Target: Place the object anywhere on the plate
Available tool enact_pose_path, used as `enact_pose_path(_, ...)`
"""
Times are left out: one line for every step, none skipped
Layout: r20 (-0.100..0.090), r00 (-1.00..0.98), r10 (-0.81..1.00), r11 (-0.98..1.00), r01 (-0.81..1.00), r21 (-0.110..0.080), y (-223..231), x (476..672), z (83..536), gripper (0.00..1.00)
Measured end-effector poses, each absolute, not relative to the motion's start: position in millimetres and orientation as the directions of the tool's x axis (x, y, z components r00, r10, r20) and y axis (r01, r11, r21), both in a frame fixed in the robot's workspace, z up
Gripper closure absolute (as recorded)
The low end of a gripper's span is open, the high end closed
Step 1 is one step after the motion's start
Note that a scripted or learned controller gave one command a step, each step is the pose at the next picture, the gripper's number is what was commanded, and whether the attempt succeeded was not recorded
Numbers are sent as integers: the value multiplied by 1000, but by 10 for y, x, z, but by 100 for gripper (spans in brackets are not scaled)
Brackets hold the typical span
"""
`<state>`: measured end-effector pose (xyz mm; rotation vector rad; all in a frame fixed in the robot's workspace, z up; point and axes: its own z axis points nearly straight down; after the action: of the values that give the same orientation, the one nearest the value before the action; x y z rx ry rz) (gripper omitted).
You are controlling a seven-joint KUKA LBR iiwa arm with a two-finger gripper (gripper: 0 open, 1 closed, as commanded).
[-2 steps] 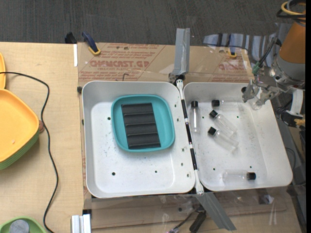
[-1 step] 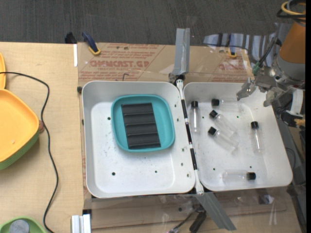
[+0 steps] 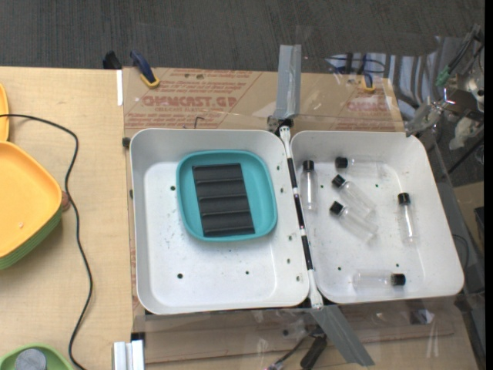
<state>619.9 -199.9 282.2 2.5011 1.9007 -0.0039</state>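
Note:
A teal square plate (image 3: 187, 199) sits in the left white bin (image 3: 162, 237), toward its back middle. A black ribbed rectangular block (image 3: 223, 200) lies flat on the plate and covers most of its middle. In the right white bin (image 3: 431, 237) lie several clear vials with black caps: one (image 3: 308, 185) by the left wall, one (image 3: 404, 216) at the right, one (image 3: 376, 280) near the front wall, and others (image 3: 350, 206) in the middle.
Yellow dishes (image 3: 23, 206) are stacked on the wooden table at the far left, with a black cable (image 3: 77, 230) running beside them. Cardboard (image 3: 200, 95) lies behind the bins. A grey metal post (image 3: 289, 83) stands at the back between the bins.

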Motion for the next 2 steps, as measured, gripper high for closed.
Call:
enact_pose_path(-3,409,912,-409,912,-2,-2051,6564,4044,0)
enact_pose_path(-3,525,851,-525,851,-3,-2124,6597,4400,0)
